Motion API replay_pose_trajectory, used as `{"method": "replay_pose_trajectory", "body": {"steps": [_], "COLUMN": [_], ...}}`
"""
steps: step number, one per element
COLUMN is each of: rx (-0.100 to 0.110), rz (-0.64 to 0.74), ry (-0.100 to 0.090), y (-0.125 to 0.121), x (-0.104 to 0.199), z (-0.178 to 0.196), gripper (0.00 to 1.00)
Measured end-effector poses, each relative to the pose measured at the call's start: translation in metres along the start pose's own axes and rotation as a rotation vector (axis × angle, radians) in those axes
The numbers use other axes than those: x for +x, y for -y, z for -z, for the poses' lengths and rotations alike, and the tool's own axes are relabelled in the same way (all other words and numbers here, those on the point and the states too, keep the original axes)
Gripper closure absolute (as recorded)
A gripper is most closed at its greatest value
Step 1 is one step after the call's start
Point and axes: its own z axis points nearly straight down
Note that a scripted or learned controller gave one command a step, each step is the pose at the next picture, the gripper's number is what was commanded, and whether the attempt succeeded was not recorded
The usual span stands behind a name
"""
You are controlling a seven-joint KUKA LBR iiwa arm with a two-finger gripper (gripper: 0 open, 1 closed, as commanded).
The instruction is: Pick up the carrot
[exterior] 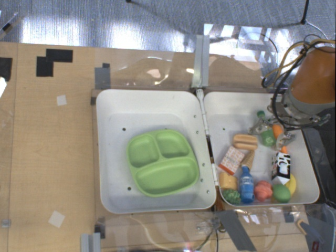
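The carrot is a small orange piece with a green top, lying in the right bin near its far right side. My gripper hangs low over it from the grey and orange arm. Its grey fingers stand apart on either side of the carrot, so it is open. Whether the pads touch the carrot is hard to tell. The wrist hides part of the carrot's right end.
The right bin also holds a hot dog bun, a red-and-white box, a blue bottle, a black-and-white carton, a banana and several small fruits and vegetables. A green divided plate lies in the left bin.
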Motion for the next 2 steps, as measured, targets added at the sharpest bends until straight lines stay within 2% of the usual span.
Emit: {"method": "replay_pose_trajectory", "body": {"steps": [1,2], "rx": [0.008,-0.021], "rz": [-0.003,-0.142], "ry": [0.005,-0.007], "y": [0.002,0.037], "x": [-0.002,-0.023], "z": [0.013,0.056], "gripper": [1.0,1.0]}}
